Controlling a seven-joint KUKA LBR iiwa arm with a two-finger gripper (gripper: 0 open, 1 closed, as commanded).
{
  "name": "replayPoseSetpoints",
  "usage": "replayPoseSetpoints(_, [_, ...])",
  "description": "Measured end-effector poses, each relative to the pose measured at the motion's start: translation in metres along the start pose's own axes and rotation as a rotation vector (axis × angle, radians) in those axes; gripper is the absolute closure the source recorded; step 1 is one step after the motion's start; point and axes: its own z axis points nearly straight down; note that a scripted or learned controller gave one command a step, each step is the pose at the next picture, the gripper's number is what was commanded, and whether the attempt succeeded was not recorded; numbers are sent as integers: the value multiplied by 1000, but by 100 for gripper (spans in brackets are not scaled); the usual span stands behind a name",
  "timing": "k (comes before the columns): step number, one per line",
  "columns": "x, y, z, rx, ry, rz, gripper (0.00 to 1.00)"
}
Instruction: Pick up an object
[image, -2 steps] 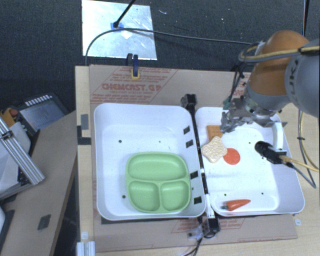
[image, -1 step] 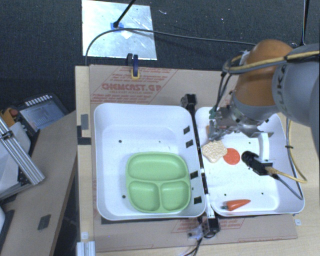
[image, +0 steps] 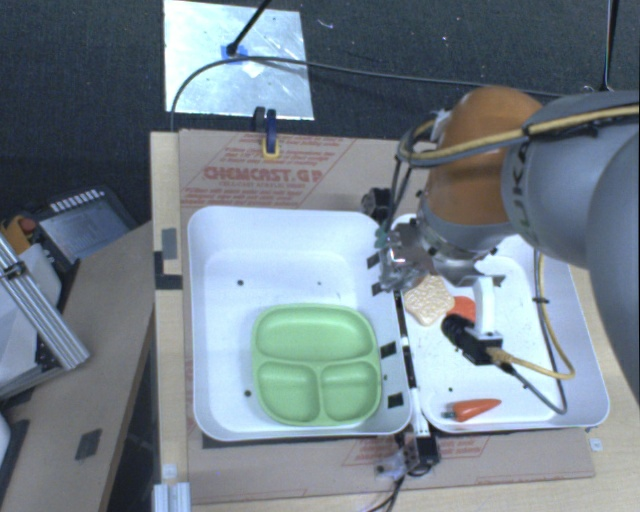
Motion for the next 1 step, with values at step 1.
replayPoseSetpoints(1, [53,-30,2,2,-1,1,100])
